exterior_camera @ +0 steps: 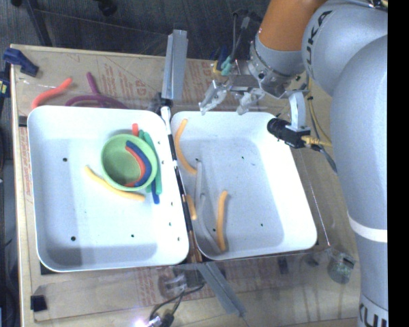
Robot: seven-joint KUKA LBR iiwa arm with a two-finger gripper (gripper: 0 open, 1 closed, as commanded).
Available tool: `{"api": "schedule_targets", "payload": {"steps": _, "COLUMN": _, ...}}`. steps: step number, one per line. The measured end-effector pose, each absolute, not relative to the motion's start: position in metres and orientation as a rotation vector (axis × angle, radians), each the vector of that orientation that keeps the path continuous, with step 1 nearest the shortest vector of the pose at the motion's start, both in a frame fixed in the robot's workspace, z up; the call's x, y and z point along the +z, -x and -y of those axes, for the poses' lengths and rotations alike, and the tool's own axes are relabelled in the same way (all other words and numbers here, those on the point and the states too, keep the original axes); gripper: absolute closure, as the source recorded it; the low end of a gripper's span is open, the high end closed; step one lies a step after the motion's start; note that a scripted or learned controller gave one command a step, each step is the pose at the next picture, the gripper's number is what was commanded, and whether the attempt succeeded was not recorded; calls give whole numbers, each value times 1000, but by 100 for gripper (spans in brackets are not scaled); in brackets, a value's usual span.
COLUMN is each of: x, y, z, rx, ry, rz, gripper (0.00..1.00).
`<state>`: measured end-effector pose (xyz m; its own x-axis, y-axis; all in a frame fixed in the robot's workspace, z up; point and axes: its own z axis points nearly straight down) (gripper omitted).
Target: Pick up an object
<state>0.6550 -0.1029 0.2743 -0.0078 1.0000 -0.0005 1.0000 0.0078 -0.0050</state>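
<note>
Two white bins side by side on the table [88, 288]. Left bin [61, 230] carrying a green bowl [116, 159] with red and blue curved pieces inside, a yellow strip [112, 186] under its near edge, a green stick [152, 161] and a blue stick [155, 195] along its right. Right bin [286, 216] carrying three orange strips: one [182, 148] curving along the far-left wall, one [222, 220] near the front, a short one [191, 208] against the left wall beside a pale grey rod [198, 193]. Tool [228, 101] hanging above the far rim of the right bin, fingers spread apart, nothing between them, well apart from every strip below. Grey arm [347, 53] filling the right side, orange band [286, 12] above the wrist, dark lettering "KUKA" partly readable on the upper casing [315, 29] and again at the lower edge [373, 317]. Faint red printing on the brown table surface past the bins, too blurred to read. Red-handled pliers [51, 92] and a purple loop [95, 99] lying on the table beyond the left bin.
</note>
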Motion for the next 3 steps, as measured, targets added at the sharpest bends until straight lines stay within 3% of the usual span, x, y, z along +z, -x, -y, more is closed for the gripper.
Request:
{"api": "schedule_targets", "payload": {"steps": 1, "x": 138, "y": -596, "z": 94, "rx": 3, "ry": 2261, "rz": 2183, "gripper": 0}}
{"api": "schedule_targets", "payload": {"steps": 2, "x": 91, "y": -563, "z": 140, "rx": 6, "ry": 2246, "rz": 2193, "gripper": 0}}
{"api": "schedule_targets", "payload": {"steps": 3, "x": 102, "y": -564, "z": 137, "rx": 2, "ry": 2232, "rz": 2195, "gripper": 100}}
